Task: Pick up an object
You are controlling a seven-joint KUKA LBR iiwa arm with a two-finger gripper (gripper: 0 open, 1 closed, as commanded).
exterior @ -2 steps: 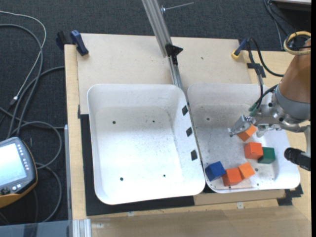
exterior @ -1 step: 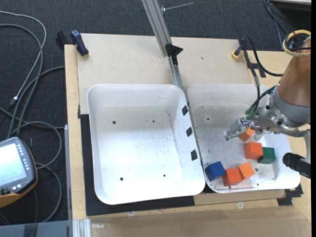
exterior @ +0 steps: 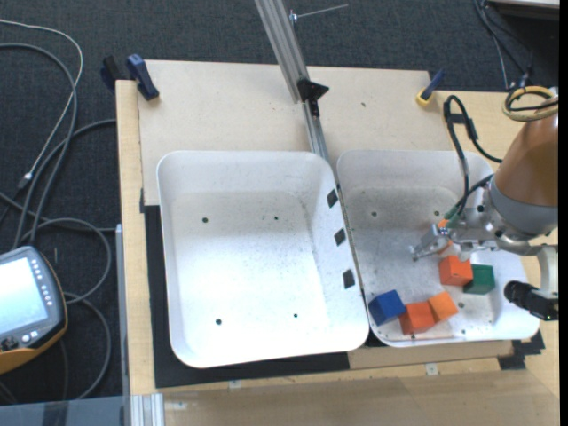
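My gripper (exterior: 432,242) hangs over the right bin (exterior: 390,171); whether it grasps anything I cannot tell. The nearest orange block (exterior: 455,271) lies just beside it, toward the bin's front.

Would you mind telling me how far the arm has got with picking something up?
Reached: the gripper is down inside the right bin. In hand: nothing visibly between its fingers. Left: the grasp and lift. The orange blocks, green block and blue block all lie on the bin floor.
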